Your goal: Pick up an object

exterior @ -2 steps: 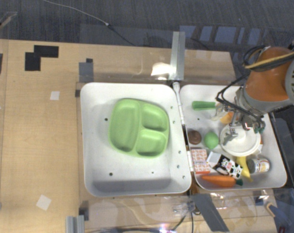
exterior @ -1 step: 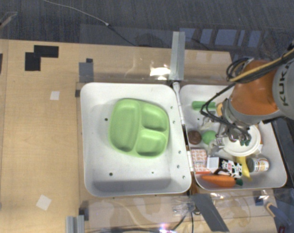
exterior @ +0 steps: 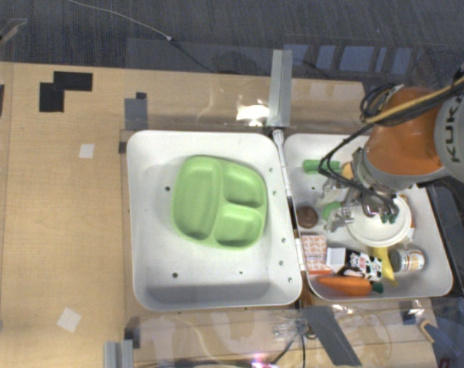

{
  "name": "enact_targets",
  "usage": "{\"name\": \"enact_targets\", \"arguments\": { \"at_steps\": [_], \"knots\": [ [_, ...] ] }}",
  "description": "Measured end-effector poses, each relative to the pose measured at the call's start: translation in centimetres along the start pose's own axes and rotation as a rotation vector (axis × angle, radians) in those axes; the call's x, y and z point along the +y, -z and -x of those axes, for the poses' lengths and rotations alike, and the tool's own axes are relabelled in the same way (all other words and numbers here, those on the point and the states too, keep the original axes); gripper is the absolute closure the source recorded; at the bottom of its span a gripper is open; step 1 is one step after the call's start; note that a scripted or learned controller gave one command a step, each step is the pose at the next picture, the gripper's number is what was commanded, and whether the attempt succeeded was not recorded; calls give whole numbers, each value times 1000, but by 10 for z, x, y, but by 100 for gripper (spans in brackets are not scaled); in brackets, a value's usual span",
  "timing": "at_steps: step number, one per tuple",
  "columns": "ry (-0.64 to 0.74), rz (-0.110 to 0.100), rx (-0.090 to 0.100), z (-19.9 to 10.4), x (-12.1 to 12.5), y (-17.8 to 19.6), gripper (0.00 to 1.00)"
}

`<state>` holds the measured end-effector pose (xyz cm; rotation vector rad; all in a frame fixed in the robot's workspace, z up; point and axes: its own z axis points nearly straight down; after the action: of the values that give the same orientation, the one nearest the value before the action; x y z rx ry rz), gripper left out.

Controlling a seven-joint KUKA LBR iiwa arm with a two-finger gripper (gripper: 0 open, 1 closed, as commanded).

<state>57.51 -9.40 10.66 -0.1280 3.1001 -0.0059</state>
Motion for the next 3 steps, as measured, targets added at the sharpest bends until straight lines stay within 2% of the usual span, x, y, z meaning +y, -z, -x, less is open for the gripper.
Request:
{"name": "enact_targets", "arguments": {
  "at_steps": [1,2,3],
  "knots": [
    [-100,2,20,47,3,95,100],
    [-246,4,25,102,62,127,100],
    [-139,4,28,9,98,149,100]
  ]
}}
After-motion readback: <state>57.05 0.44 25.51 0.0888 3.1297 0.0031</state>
